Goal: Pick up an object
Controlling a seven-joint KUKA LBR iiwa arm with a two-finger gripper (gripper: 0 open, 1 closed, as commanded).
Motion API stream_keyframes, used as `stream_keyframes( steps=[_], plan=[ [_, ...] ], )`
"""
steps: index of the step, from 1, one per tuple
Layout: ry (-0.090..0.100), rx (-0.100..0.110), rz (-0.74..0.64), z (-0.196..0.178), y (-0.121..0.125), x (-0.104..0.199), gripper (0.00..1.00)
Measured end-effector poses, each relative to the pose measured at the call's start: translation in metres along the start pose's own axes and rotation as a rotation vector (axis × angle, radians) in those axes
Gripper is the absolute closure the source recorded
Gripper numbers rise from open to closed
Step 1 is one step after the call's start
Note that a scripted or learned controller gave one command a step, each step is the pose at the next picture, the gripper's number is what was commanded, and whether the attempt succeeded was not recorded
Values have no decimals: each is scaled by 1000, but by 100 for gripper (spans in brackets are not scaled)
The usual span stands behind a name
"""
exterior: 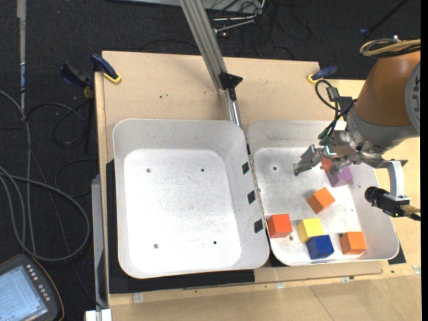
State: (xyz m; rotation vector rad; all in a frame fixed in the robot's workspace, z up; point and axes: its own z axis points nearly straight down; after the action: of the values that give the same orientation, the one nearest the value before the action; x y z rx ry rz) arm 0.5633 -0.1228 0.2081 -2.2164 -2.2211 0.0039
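Note:
In the right bin (pixel 281 162), my gripper (pixel 317 166) hangs over the upper middle of the floor. Its fingers are spread open and nothing sits between them. One grey finger (pixel 302 165) points left. The other is just above a purple block (pixel 342 175), beside a small red-orange patch (pixel 327 166) that I cannot identify. An orange block (pixel 321 199) lies tilted below the gripper. Along the front of the bin lie a red-orange block (pixel 279 225), a yellow block (pixel 309 229), a blue block (pixel 320 246) and another orange block (pixel 352 243).
The left bin (pixel 134 179) sits beside the right one, with black clips (pixel 253 196) on the shared rim. A metal pole (pixel 207 39) slants in from the top down to the bins' junction. The arm's grey and orange body (pixel 391 95) overhangs the right bin's far right corner.

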Motion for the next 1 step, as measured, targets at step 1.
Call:
stream_keyframes(
  steps=[1],
  plan=[
    [-1,-3,2,-2,0,0,0]
  ],
)
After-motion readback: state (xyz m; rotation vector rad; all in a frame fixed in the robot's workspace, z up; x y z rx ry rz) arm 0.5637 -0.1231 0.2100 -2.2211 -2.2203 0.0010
